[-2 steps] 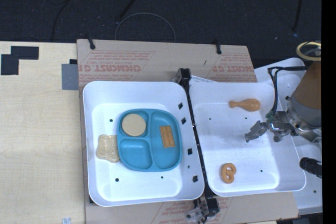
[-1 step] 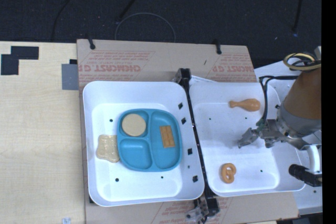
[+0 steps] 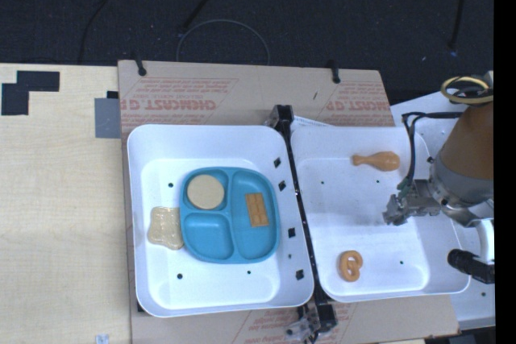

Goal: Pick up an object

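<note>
While the gripper (image 3: pixel 397 211) hangs low over the right bin (image 3: pixel 419 274) with its state too blurred to tell, a drumstick (image 3: pixel 376 161) and pretzel (image 3: pixel 350 265) lie there apart, ungrasped.

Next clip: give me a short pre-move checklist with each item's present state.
1. Claw over the right bin: ok.
2. Claw holds something: cannot tell.
3. Targets in the right bin: ok, a drumstick-shaped toy and a pretzel lie apart.
4. Claw lined up over a target: not ok, it sits between them.
5. Blue tray in the left bin, round cookie and cracker in separate compartments: ok.
</note>
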Action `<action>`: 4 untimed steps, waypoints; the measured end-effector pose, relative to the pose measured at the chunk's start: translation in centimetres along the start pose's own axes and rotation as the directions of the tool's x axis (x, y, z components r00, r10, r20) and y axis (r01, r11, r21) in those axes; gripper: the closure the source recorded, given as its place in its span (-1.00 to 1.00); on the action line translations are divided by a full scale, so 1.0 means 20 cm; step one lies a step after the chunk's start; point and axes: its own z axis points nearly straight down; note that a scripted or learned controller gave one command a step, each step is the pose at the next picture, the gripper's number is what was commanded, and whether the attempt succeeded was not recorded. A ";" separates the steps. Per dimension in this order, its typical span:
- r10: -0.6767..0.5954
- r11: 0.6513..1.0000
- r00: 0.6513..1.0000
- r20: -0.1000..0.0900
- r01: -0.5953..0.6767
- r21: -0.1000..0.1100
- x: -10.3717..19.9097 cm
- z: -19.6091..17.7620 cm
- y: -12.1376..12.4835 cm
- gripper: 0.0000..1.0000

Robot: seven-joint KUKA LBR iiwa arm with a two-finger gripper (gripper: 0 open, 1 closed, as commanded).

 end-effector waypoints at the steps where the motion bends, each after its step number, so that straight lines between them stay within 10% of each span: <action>1: -0.007 1.000 1.000 0.003 0.007 -0.008 0.01 -0.30 -0.03 1.00; 3: -0.006 1.000 1.000 0.002 0.006 -0.005 -0.05 -0.67 -0.04 1.00; 4: -0.009 1.000 1.000 -0.001 0.009 -0.001 0.19 -0.58 0.04 1.00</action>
